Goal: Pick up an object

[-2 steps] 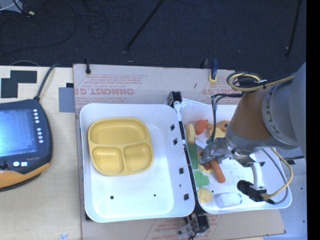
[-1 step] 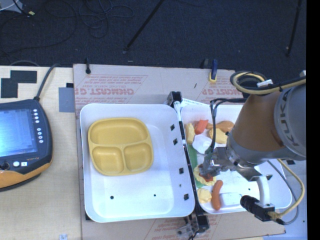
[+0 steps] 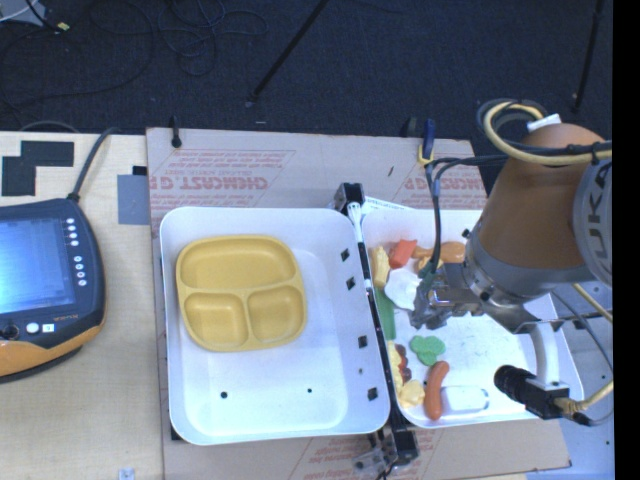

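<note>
Dark floor with loose cables lies behind the bench (image 3: 120, 183), which carries two white bins side by side.

The claw (image 3: 428, 308) hangs low inside the right bin (image 3: 520, 413), among small toy foods; from this angle I cannot tell how far it is open, and nothing is visibly held in it. Just beside it, on the left, lies a white piece (image 3: 401, 288). Below it lies a green piece (image 3: 428, 349), then a sausage (image 3: 435, 389) and a white block (image 3: 466, 400) near the front wall. An orange-red piece (image 3: 403, 252) lies behind, and yellow pieces (image 3: 380, 264) lie along the divider.

For a good pick, I think the claw should choose one piece that has free space on both sides, such as the green piece, come straight down over its middle, and close only when low enough, so that the neighbours are not pushed.

Further left, the left bin (image 3: 200, 408) holds a yellow divided tray (image 3: 241, 291). A teach pendant (image 3: 45, 278) rests at the bench's left end.
</note>
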Robot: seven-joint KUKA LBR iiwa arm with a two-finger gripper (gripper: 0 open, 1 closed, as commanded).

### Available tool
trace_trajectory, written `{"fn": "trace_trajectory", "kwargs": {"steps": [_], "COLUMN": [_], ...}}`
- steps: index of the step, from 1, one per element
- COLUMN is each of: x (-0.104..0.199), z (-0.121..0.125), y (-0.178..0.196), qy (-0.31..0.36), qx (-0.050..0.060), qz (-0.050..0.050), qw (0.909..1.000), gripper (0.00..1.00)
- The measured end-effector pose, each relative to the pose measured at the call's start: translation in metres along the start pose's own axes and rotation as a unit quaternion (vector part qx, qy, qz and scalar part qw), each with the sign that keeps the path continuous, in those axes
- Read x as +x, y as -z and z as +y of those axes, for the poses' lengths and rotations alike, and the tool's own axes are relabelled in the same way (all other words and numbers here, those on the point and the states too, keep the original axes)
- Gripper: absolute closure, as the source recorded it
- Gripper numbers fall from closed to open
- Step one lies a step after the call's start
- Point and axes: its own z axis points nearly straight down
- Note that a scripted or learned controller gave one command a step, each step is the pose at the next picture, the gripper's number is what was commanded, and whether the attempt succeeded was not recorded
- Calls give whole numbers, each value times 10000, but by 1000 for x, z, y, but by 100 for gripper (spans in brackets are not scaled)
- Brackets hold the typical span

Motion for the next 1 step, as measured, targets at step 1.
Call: {"fn": "trace_trajectory", "kwargs": {"steps": [1], "x": [57], "z": [0], "y": [97], "qy": [16], "qx": [-3], "qz": [1], "qw": [10000], "gripper": [100]}}
